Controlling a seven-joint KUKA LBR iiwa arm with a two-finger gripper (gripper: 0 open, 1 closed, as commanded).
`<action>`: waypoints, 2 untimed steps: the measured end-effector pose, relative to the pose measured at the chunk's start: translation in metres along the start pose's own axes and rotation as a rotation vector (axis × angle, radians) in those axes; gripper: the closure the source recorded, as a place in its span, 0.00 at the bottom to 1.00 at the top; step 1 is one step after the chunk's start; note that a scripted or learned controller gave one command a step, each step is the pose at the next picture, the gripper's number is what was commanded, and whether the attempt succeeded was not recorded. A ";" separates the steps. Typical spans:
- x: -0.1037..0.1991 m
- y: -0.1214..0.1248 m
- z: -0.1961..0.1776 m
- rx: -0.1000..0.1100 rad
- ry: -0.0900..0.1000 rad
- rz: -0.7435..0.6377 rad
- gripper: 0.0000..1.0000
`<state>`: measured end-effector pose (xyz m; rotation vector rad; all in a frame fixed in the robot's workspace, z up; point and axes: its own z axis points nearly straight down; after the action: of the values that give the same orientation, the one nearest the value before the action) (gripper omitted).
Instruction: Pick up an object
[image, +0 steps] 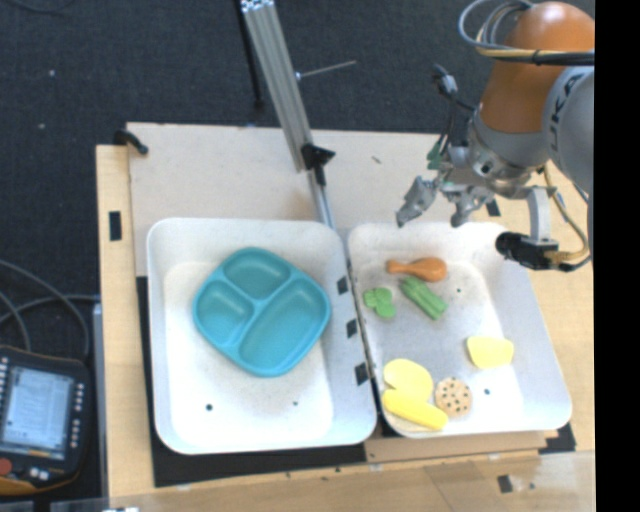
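Jaws (437, 207) spread wide, nothing between them, poised above the far rim of the right shallow white bin (525, 300); probably positioned so for a descent onto the nearest piece. Just near of them, a brown toy drumstick (419, 267), lying flat and likeliest to be picked. Close beside it, two green items: a long green toy vegetable (423, 298) and a small green leafy piece (379, 302). Further toward the near edge, three yellow pieces: one rounded (490, 351), one domed (408, 376), one elongated (414, 409), plus a single speckled round cookie (453, 397). Seven objects in all, scattered loosely. In the left white bin (180, 400), one turquoise divided plastic plate (262, 311). Both bins side by side on the surface (220, 160).
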<state>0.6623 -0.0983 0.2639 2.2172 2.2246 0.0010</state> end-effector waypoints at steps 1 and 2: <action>0.000 0.000 0.000 0.000 -0.001 0.000 0.00; 0.001 -0.004 0.063 0.006 -0.002 0.003 0.00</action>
<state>0.6583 -0.0971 0.2014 2.2231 2.2228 -0.0087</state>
